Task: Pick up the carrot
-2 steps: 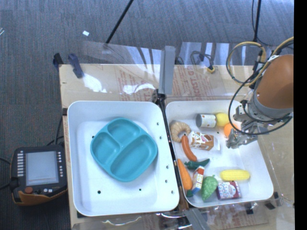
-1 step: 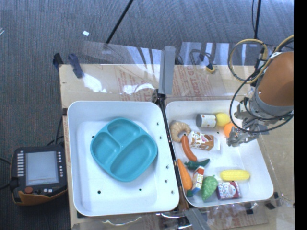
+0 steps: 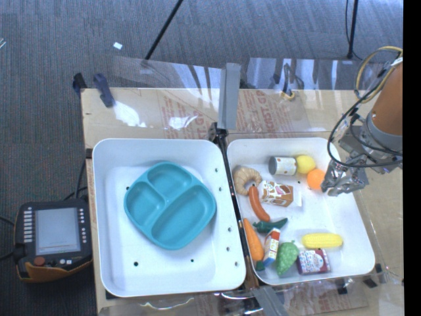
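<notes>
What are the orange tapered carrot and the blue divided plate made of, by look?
Orange tapered carrot: probably moulded plastic toy food; flat uniform colour, smooth, slight sheen. Blue divided plate: likely hard plastic; even turquoise, moulded compartment ridges, soft matte-to-satin finish. Neither can be confirmed from the camera view.

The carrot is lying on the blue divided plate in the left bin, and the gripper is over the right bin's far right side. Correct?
Not quite. The camera view shows the carrot in the right bin, along its left wall near the front, beside a green pepper. The blue divided plate sits in the left bin. The gripper is over the right bin's far right side, as stated.
</notes>
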Tool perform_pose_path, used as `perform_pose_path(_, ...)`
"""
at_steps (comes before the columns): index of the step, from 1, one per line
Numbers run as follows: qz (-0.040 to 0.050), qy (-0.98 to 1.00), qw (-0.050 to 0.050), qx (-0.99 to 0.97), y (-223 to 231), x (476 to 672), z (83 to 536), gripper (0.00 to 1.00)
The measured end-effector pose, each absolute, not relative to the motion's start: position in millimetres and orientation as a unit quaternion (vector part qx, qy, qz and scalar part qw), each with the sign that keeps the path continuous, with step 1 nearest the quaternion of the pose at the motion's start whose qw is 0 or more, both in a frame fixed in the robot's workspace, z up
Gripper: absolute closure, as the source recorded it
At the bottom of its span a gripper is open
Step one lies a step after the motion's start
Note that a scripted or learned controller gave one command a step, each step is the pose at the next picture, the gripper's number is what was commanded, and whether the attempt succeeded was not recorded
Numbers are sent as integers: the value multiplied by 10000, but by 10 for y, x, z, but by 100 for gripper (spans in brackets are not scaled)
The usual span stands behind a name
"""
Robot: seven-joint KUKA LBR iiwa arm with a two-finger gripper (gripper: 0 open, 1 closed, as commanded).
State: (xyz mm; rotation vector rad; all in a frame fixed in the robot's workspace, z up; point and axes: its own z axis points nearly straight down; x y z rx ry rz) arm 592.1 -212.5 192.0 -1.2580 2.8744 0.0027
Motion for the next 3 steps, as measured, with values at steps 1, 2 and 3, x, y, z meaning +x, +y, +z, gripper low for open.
perform_pose_path(1,15,9163,16,-4004,-2126,5918,1912,0)
perform_pose_path(2,29,9619,-9,-2735,-2105,6167,924,0)
perform_pose_path(3,10,9616,41,-2744,-2097,6203,1071,100)
